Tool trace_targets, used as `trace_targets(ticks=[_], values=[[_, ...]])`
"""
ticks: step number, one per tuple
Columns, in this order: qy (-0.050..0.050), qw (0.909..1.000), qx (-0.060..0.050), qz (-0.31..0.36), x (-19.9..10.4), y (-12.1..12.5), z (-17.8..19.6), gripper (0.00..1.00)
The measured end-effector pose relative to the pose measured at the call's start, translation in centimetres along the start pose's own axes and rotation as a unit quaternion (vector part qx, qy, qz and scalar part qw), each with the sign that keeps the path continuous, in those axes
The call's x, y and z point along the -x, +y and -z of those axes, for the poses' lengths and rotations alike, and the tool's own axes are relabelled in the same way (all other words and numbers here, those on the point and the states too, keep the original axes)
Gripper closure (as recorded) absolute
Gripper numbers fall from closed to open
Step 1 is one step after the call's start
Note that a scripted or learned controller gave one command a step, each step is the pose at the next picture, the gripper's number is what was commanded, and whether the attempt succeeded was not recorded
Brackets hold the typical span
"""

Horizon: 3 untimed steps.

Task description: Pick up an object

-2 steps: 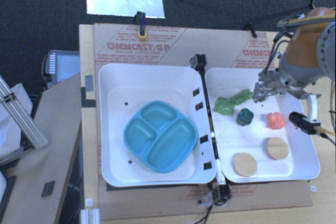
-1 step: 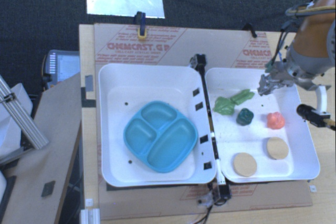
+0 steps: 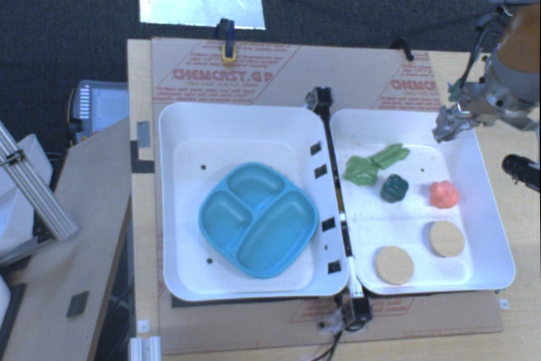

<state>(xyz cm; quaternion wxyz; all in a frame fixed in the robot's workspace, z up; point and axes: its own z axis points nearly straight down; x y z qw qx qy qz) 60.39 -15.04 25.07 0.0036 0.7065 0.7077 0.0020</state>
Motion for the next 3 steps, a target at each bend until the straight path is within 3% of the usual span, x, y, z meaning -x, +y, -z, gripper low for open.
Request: trace_targets(ticks=[1,3], values=[[0.0,1.0,-0.001,0.001,0.0,0.2,3.9,1.0],[0.002,1.0,-0.004,0.004,-9.3,-1.8,0.3,1.0]])
